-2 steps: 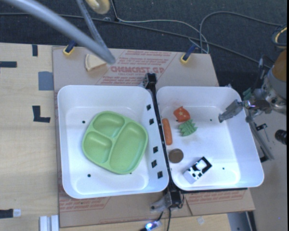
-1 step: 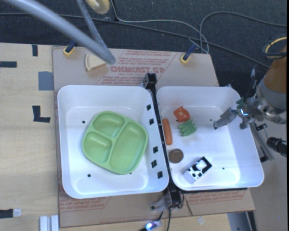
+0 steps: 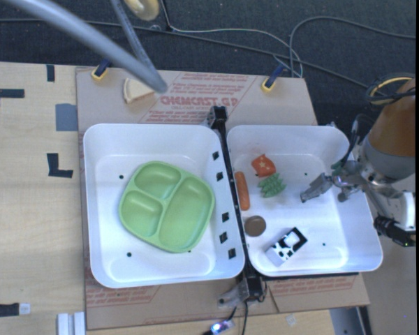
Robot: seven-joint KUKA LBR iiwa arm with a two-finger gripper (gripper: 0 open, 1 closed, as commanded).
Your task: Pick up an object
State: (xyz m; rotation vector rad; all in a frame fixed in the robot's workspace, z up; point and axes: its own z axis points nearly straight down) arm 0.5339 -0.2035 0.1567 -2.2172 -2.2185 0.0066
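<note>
While the arm (image 3: 391,135) leans in from the right edge of the tabletop (image 3: 28,152), its gripper (image 3: 314,190) sits low over the right bin (image 3: 356,257), toward that bin's right wall, and nothing is between its fingers. They point left, toward the toys, and they look parted, grasping nothing at all.

Over to the right bin's contents, and it's a tidy little crowd on the left half. Up near the far left corner there's a red toy (image 3: 263,165), and just beside it, a touch nearer the middle, a green sprig (image 3: 272,185). Hugging the bin's left wall lies a carrot (image 3: 243,190), long and orange, running along that wall. Below it sits a brown disc (image 3: 255,225), close to the carrot's near end but apart from it. Toward the bin's near edge, right of the disc, rests a black-and-white block (image 3: 286,246), tilted at an angle. Every one of them lies on the bin floor, all well clear of the gripper, with the green sprig the nearest to its fingertips.

Now the left bin (image 3: 101,257): a green tray (image 3: 167,206) with compartments lies in the middle of it, turned at a slant.

Beyond the bins, on the cardboard (image 3: 195,93) at the tabletop's far edge, a pale wedge (image 3: 136,89) sits near the far left corner.
</note>
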